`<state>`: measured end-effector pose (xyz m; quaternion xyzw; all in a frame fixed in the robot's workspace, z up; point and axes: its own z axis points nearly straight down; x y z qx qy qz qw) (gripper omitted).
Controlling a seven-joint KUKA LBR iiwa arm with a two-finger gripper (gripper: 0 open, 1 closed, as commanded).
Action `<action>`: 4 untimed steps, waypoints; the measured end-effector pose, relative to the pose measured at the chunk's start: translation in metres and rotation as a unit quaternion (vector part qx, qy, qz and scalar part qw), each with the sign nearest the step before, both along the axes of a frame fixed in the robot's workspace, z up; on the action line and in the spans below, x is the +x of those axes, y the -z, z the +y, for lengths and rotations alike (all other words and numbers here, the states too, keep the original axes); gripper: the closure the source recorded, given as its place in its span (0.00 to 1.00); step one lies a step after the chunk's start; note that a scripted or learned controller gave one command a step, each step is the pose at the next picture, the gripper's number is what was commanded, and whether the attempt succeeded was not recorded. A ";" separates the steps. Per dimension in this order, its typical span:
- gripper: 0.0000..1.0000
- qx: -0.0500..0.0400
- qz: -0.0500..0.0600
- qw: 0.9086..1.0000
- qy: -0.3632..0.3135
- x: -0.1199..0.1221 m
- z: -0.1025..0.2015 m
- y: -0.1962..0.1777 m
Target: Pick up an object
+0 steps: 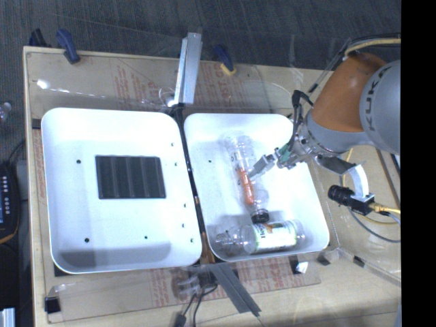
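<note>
Two clear bottles (246, 172) beneath pincer (261, 165)

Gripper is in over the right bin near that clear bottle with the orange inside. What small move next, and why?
Probably lower the gripper a little onto the clear plastic bottle with the orange insert. Its tip sits right at that bottle's side in the right white bin, and nothing looks held yet. The other clear bottle with a green-and-white label lies further off, by the near wall.

The gripper (257, 168) hangs over the right bin (204, 182), touching or just above one clear bottle (244, 165). A second bottle (262, 237) lies nearer the camera. The left bin (61, 155) sits well left.
</note>
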<state>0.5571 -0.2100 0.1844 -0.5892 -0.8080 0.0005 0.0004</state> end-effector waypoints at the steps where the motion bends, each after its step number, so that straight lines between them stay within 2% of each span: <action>1: 0.00 0.000 0.000 0.999 -0.053 -0.009 0.010 0.091; 2: 1.00 -0.001 -0.002 0.999 -0.054 -0.008 0.009 0.079; 3: 1.00 0.000 -0.001 1.000 -0.009 -0.029 0.052 0.032; 4: 1.00 0.000 0.000 0.996 -0.090 0.010 0.069 -0.041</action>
